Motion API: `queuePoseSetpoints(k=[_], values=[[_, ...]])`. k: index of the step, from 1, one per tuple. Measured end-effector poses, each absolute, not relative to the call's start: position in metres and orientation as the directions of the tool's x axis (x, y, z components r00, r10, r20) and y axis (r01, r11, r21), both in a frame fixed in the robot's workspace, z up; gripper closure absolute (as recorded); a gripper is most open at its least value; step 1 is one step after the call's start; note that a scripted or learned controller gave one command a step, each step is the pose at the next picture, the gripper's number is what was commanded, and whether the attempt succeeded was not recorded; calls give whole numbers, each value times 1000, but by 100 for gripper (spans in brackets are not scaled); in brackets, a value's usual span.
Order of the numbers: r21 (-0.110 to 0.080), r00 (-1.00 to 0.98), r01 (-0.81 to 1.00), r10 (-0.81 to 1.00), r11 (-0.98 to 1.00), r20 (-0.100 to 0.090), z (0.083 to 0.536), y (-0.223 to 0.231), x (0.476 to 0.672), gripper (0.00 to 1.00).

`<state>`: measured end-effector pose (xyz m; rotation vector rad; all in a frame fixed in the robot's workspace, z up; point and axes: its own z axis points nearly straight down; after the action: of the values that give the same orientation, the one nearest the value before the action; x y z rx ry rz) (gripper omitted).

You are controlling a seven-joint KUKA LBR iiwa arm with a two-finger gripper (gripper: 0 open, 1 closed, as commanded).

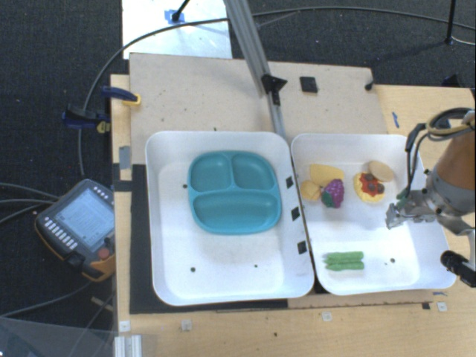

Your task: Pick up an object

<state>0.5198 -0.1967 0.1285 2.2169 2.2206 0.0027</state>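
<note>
The counter carries two shallow white bins side by side. The left bin contains a teal divided plate lying flat in its upper half. The right bin contains the toy food items: a yellow piece touching a purple piece, a red-and-yellow piece near a tan piece, and a green pea pod lying apart near the front wall. The arm enters from the right. The gripper sits over the right bin's right side, beside the red-and-yellow piece; whether it is spread or closed cannot be told. A teach pendant lies left of the counter.
</note>
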Motion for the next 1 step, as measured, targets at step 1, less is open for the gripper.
queuePoseSetpoints(k=[1], values=[[5,0,1000,1000,0,-2,177,-200,513,100]])
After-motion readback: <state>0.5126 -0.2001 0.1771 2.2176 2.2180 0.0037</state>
